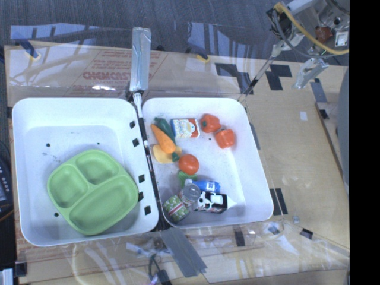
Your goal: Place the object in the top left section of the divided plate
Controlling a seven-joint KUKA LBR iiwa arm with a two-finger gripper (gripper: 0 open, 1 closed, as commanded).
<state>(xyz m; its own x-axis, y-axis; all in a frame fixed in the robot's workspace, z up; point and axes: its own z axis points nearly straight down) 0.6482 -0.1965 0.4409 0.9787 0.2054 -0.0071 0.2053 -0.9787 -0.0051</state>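
Note:
A green divided plate (pixel 57 211) with three sections lies in the left bin (pixel 35 114), tilted, with nothing on it. Toy foods fill the right bin (pixel 252 159): an orange carrot (pixel 164 139), a small juice carton (pixel 184 127), two red-orange peppers (pixel 209 123) (pixel 225 138), a red tomato (pixel 189 164), a yellow piece (pixel 158 154), a green can (pixel 176 209) and a cow-patterned carton (pixel 211 201). My gripper (pixel 310 71) hangs at the upper right, outside and well above the bins, away from every object. I see nothing held in it.
A silver tape strip (pixel 140 58) runs up from the seam between the bins. Clear plastic sheeting and black tape marks cover the wooden bench (pixel 297 159). Cables and wrist hardware (pixel 303 16) crowd the upper right corner.

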